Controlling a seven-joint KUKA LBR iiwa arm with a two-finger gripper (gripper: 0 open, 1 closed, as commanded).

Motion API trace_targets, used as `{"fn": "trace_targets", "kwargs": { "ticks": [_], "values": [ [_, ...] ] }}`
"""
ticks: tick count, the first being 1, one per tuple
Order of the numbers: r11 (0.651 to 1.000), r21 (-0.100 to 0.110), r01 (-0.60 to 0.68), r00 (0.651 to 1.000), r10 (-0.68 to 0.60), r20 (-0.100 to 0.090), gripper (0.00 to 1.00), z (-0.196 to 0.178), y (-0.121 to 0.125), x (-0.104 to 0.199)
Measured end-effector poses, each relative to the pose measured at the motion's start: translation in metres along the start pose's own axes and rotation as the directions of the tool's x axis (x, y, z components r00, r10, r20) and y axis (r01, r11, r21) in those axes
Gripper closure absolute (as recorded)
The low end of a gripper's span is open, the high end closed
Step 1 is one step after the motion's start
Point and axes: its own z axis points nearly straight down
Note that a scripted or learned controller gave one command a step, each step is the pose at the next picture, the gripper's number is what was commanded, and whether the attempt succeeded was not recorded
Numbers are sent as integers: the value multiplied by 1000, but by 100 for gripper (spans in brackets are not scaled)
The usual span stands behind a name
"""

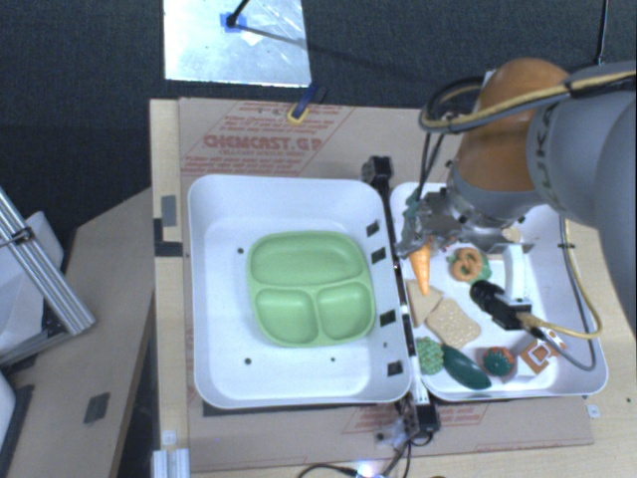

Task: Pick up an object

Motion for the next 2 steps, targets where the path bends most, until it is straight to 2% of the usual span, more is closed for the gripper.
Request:
{"fn": "trace_targets", "kwargs": {
  "ticks": [1,2],
  "values": [
    [1000,-1,0,1000,0,0,100,-9,7,46],
    [1000,1,-10,1000,10,3,100,-5,9,30]
  ]
}}
